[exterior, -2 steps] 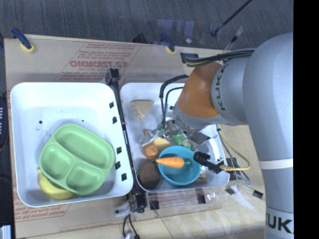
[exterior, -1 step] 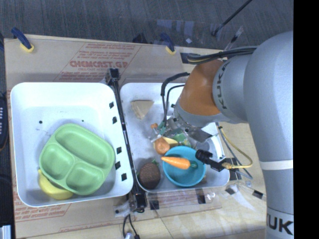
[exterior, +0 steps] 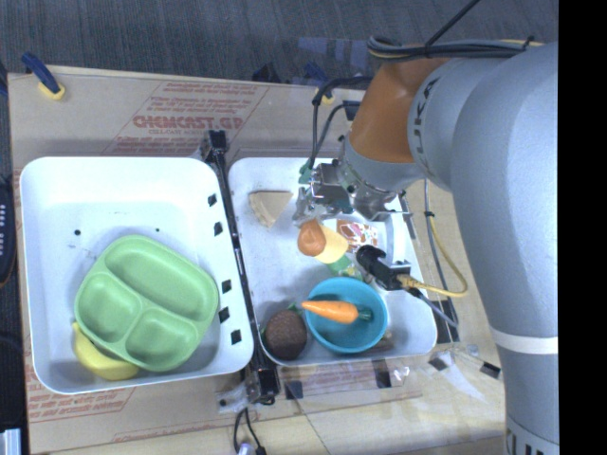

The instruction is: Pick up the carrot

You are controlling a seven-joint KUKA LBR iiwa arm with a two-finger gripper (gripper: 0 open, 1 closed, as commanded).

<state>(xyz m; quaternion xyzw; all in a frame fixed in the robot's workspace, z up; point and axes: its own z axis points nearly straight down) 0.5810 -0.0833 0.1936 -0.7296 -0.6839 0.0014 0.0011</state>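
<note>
**Meanwhile, the carrot lies in the blue bowl**

Meanwhile the carrot [exterior: 331, 309] lies across the blue bowl [exterior: 363, 334] at the near end of the right bin [exterior: 275, 278]. Just left of that bowl sits a brown round thing [exterior: 285, 334]. Beyond the bowl, the pincer [exterior: 320, 200] hangs over an orange-and-yellow toy [exterior: 319, 241]; how far it is open, or whether it grips anything, cannot be told. Far left of the bowl, the left bin [exterior: 57, 197] carries a green divided tray [exterior: 147, 301].
</note>
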